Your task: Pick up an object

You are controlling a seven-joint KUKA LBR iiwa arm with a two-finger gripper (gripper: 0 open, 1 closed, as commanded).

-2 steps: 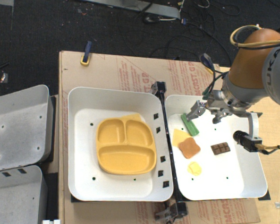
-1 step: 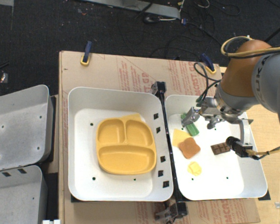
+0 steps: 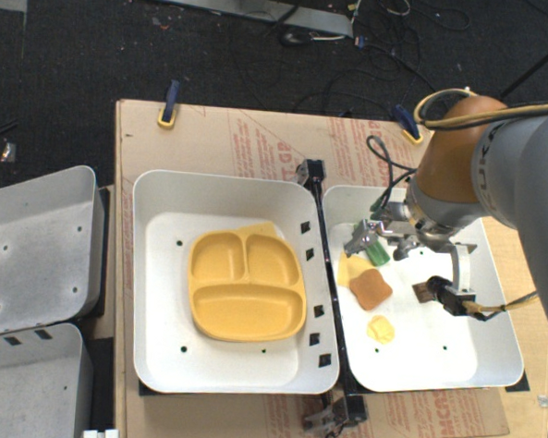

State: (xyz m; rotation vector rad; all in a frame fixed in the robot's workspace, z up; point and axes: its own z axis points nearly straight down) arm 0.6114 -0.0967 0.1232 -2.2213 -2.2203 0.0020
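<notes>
In the right bin [image 3: 450,363], my gripper [image 3: 382,240] hangs low over the upper left part. A small green object [image 3: 377,254] lies directly beneath it; whether it is held I cannot tell. Just below sits an orange-brown block [image 3: 371,289]. A pale yellow piece [image 3: 352,268] lies against its left side. A small yellow lump [image 3: 381,330] rests nearer the front. The grey arm with its orange band [image 3: 453,160] comes in from the upper right.
The left bin [image 3: 155,345] holds a yellow divided tray [image 3: 247,288] in its middle. A black divider [image 3: 324,272] runs between the two bins. Grey metal lids [image 3: 32,245] lie off the bench to the left.
</notes>
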